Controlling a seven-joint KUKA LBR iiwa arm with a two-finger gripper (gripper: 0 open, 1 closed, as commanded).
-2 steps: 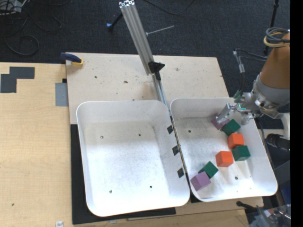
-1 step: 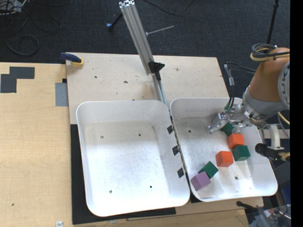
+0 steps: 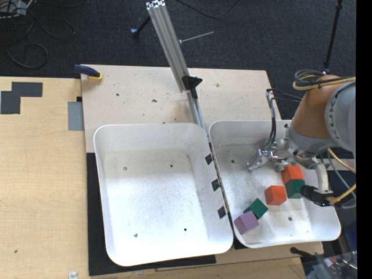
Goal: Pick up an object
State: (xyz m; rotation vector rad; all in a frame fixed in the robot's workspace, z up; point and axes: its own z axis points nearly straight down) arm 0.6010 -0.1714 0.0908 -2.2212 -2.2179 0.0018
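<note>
Blocks are what I am after, and all lie in the right bin (image 3: 325, 232): an orange block (image 3: 275, 195) mid-bin, a second orange block (image 3: 292, 172) touching a dark green block (image 3: 295, 188) by the arm, plus a green block (image 3: 256, 207) against a purple block (image 3: 246, 221) near the front-left corner. My gripper (image 3: 260, 157) hangs over the bin's middle, apart from them; I cannot tell its state. The left bin (image 3: 110, 138) sits alongside on the surface (image 3: 139, 92).
</note>
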